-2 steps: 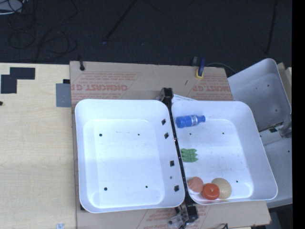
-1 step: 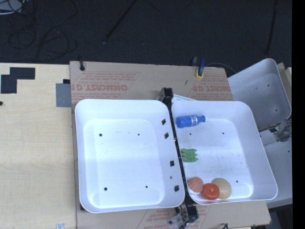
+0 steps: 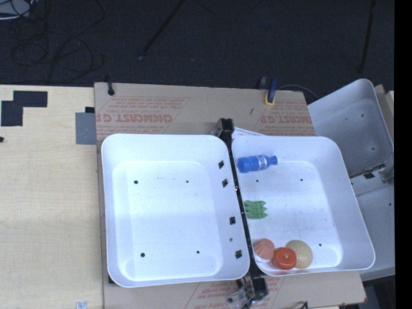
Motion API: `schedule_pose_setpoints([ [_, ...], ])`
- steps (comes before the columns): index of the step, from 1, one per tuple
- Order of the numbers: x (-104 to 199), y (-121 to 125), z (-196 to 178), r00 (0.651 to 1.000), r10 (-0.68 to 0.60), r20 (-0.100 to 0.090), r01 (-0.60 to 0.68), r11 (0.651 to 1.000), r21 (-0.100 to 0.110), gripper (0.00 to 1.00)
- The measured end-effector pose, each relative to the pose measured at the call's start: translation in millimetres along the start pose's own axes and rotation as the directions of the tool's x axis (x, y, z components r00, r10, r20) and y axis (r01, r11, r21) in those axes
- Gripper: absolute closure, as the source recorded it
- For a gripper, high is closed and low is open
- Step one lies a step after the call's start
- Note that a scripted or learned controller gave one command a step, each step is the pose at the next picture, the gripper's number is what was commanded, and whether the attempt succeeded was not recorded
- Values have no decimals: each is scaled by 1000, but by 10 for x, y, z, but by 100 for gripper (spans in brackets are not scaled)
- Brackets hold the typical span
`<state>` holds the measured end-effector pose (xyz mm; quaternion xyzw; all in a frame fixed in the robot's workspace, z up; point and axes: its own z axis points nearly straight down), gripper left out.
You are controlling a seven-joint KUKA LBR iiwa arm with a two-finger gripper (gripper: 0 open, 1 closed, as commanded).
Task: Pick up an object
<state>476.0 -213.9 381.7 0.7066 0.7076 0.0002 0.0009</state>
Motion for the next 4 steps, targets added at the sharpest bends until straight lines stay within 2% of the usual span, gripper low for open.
schedule_pose_setpoints([
  [1, 6, -1, 243, 1000, 2, -2, -2, 1000, 5, 100],
  [2, 8, 1, 301, 1000, 2, -1, -2, 1000, 4, 100],
  [3, 0, 1, -22, 1000, 0, 0, 0, 1000, 0, 100],
  [4, 9, 180, 220, 1000, -2, -2, 2, 1000, 6, 100],
])
